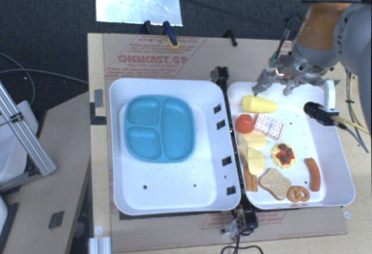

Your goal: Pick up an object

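So the end effector [278, 79] is up over the back edge of the right bin [337, 148], fingers look spread with nothing between them, though it's a bit blurry there. Just below it lies a yellow corn cob [259, 104]. Around that: a red tomato [244, 124], a pink-checked wafer [268, 127], cheese wedges [254, 151], a little jam tart [283, 155], a sausage [314, 173], a slice of toast [275, 182] and a pretzel [297, 193]. The left bin [174, 195] holds a blue divided plate [159, 129]. Both bins sit on the desk [151, 58].
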You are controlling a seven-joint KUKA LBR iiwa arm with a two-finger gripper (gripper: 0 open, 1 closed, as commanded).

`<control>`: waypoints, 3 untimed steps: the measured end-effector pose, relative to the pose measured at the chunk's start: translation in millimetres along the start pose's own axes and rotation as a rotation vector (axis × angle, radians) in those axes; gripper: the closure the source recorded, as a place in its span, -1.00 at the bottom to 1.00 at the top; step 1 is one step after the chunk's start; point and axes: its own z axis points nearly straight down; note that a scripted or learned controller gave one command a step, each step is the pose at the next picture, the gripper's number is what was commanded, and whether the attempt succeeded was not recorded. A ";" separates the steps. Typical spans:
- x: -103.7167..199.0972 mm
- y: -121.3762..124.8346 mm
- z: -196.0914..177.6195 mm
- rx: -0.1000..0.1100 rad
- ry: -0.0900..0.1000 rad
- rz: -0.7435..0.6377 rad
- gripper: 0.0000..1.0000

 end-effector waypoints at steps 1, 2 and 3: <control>-55.3 14.7 86.2 -0.015 -0.005 0.001 -1.00; -0.5 14.8 108.8 -0.007 0.000 -0.005 -1.00; -2.9 14.0 99.2 -0.005 0.000 -0.003 1.00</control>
